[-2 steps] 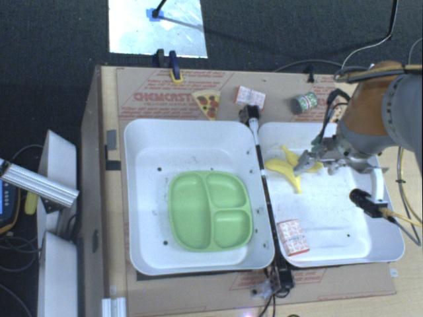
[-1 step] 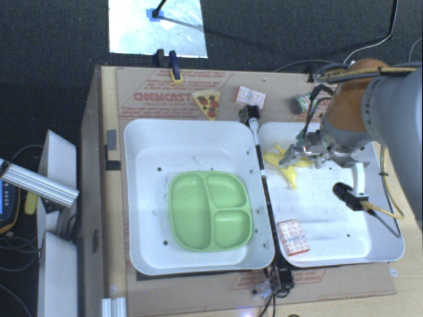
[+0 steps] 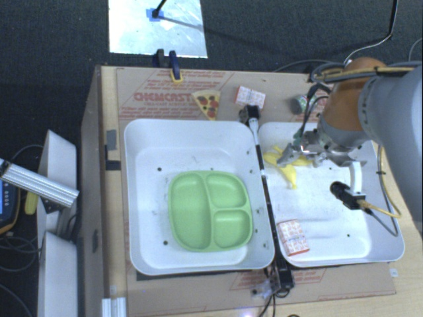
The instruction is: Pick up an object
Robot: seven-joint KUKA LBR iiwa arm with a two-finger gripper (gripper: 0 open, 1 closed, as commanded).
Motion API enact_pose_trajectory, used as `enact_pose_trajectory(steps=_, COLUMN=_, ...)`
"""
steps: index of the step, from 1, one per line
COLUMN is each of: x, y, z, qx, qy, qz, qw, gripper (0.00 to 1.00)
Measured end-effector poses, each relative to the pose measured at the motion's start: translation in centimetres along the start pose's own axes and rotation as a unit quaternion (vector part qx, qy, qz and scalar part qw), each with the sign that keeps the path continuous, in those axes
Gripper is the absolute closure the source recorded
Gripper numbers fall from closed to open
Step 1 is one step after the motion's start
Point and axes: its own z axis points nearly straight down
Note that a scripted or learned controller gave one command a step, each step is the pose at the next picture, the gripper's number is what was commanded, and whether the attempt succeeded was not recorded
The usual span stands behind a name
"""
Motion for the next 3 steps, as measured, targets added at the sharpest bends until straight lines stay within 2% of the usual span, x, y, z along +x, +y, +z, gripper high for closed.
enact_pose_trajectory(steps=1, x=0.2, y=0.3, z=-1.2, qx=-0.005, qy=0.002, qz=-0.001, qw=1.0000, gripper=1.00)
enact_pose_trajectory(steps=2, x=0.3, y=0.3, z=-1.2, qx=-0.005, qy=0.002, qz=-0.001, qw=1.0000, gripper=0.00)
enact_pose_trajectory(steps=3, x=0.3, y=0.4, z=-2.3, qx=-0.007, qy=0.002, qz=-0.002, qw=1.0000, gripper=1.00)
